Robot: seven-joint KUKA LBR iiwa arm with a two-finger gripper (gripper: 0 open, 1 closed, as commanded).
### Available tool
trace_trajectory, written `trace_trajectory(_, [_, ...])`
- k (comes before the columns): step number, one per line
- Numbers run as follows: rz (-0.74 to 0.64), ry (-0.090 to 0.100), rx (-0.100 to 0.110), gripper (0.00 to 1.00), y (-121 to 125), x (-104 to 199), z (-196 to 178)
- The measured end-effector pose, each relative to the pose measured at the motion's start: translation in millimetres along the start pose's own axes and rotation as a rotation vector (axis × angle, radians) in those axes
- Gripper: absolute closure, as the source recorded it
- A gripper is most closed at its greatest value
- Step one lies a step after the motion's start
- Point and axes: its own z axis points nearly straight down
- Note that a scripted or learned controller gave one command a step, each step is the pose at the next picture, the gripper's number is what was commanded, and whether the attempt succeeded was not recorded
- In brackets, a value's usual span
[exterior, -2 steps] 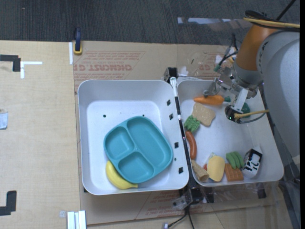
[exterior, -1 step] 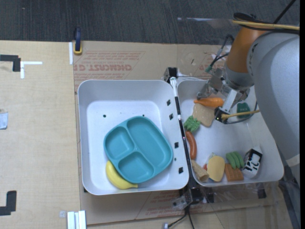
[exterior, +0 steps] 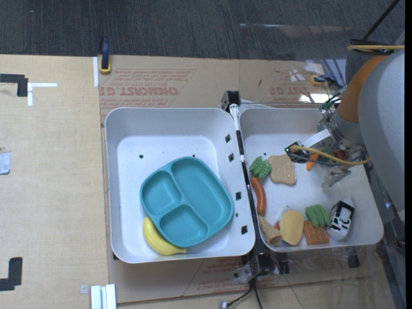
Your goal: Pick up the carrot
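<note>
The carrot, a ridged orange piece with a green leafy top, lies near the front wall of the right bin. My gripper hangs over the right side of that bin, well behind the carrot and a little to its right, apart from it. A small orange bit shows just left of the gripper; I cannot tell what it is. The wrist and cable hide the gripper's tips.
The right bin also holds a green leafy piece, a toast slice, a red sausage, a yellow piece and a black-and-white item right beside the carrot. The left bin holds a teal divided plate and a banana.
</note>
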Motion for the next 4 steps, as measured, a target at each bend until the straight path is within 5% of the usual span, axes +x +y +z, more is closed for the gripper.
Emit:
trace_trajectory(1, [0.051, 0.0, 0.001, 0.0, -34.3, 4.2, 0.2])
trace_trajectory(2, [0.044, -0.001, 0.002, 1.0, -33.9, 4.4, -8.6])
trace_trajectory(3, [0.044, -0.002, 0.002, 0.0, -33.9, 4.4, -8.5])
trace_trajectory(4, [0.039, -0.003, 0.004, 1.0, -33.7, 4.7, -17.1])
